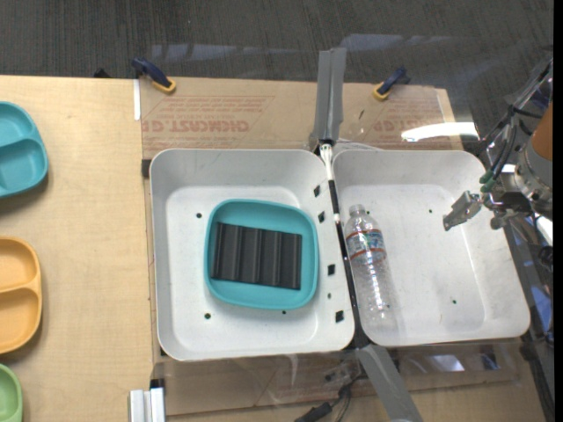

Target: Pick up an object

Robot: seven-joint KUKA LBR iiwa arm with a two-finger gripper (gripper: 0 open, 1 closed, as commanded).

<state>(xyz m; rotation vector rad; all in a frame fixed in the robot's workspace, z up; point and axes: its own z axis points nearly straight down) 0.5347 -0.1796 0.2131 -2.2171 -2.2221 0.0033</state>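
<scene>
A clear plastic water bottle (366,260) with a white cap lies on its side in the right bin (440,315), along that bin's left wall, cap pointing to the far side. In the left bin (176,236) sits a teal square dish (230,297) bearing a black ridged block (260,255). My gripper (473,219) hangs over the right bin's right part, well to the right of the bottle. It is open, with nothing between its fingers.
On the wooden bench to the left lie a teal divided plate (18,148), an orange plate (13,293) and a green one (4,396). Two clamps (157,77) (387,84) hold cardboard behind the bins.
</scene>
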